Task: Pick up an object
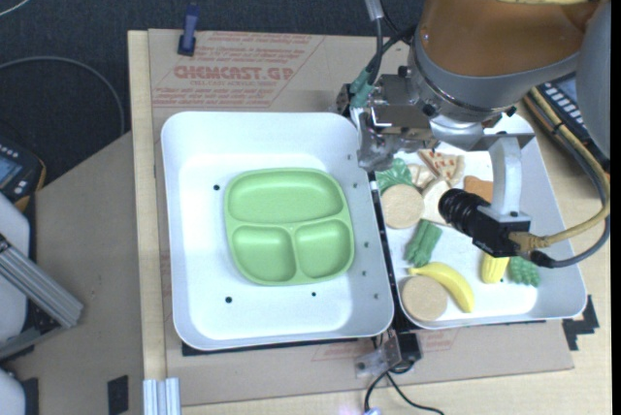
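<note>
Arm [505, 6] entered from the view's right, its broad orange band high in the upper right corner and the grey wrist below it angled down and leftward. Gripper [373, 154] pointed down at the inner edge of the right bin [563, 302], just beside the wall it shares with the left bin [184, 209]. Could not tell whether the gripper was apart or together; wrist hardware blocked the tip.

Pickable things all lay in the right bin:
- green leafy piece [394, 176] right next to the gripper's tip, contact unclear
- pizza slice [442, 163] just beyond it, partly under the wrist
- tan disc [401, 207] near the shared wall
- green vegetable [423, 241] below the disc
- banana [452, 284] at the near end, lying against a second tan disc [423, 302]
- yellow corn [493, 269] and a green floret [525, 272] side by side toward the far right

Left bin held a green divided plate [288, 225], flat and roughly centred. Both bins sat on a cardboard sheet [243, 64] on the counter; a blue clip [187, 32] lay at the sheet's far edge.
</note>
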Controlling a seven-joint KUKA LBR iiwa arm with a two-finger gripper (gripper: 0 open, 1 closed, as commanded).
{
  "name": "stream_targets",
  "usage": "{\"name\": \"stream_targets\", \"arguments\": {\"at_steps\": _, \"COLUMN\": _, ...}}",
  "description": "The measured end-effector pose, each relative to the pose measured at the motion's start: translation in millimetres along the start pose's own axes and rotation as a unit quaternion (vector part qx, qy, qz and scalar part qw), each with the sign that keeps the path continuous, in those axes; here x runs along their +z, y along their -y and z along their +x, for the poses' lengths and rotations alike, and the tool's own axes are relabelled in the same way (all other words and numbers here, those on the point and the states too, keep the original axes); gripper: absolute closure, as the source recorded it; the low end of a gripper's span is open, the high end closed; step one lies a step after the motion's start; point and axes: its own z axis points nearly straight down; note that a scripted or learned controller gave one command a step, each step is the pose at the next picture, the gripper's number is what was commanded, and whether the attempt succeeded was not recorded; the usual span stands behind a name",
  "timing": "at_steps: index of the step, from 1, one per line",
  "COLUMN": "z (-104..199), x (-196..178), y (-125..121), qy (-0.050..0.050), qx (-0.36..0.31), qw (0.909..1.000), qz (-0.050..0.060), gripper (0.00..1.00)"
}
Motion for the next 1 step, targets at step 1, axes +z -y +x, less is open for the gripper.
{"name": "stream_targets", "arguments": {"at_steps": 1, "z": 0.4, "x": -10.2, "y": -0.5, "qy": 0.000, "qx": 0.000, "qw": 1.0000, "qz": -0.001, "gripper": 1.00}}
